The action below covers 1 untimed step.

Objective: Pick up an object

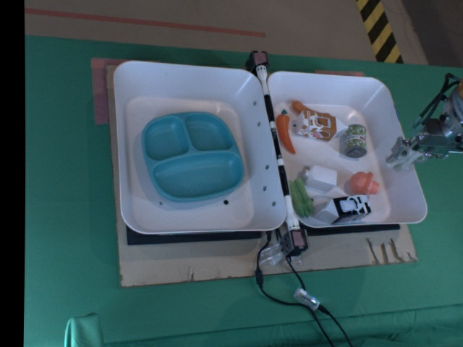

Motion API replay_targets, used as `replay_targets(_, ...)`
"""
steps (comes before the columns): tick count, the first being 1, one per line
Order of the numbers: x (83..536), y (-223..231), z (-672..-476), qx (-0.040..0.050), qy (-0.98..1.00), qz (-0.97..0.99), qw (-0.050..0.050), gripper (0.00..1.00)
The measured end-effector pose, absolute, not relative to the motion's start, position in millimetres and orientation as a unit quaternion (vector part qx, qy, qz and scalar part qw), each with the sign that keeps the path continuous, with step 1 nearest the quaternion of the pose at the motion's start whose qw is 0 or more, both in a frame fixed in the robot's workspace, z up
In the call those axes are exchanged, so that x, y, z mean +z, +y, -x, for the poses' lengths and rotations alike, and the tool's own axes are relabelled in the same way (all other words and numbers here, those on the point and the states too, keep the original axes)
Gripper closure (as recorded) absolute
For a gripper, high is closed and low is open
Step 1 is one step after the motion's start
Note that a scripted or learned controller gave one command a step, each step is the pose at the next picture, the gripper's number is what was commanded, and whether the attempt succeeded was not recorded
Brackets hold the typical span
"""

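My gripper (402,155) is hanging just outside the right rim of the right bin (394,103), about level with that bin's middle; whether it is released or clenched I cannot tell from this slant, and nothing is showing in its grasp. The candidate objects are all lying in the right bin: an orange carrot (286,131) is lying lengthwise near the left wall, a brown-and-white patterned packet (316,123) is sitting beside it toward the far edge, and a small grey-green can (354,140) is standing nearer the right side. Toward the near edge, a white block (320,178) is resting near the centre, an orange-red rounded piece (364,183) is sitting to its right, a green pod (302,197) is lying along the left wall, and a black-and-white carton (346,208) is lying tilted by the near rim. The far right corner and the strip along the right wall are staying bare, giving me open room. The left bin (137,78) is carrying a teal divided plate (192,155) at its centre, with bare white floor all round it.
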<state>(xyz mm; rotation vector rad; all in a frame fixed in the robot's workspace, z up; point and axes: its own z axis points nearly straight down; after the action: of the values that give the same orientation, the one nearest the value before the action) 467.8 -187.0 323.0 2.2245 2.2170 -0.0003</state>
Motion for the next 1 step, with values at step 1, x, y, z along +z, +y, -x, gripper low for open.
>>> replay_targets(1, 339.4, -187.2, -468.1, 0.0003, 0.706, -0.708, 0.002, 1.0)
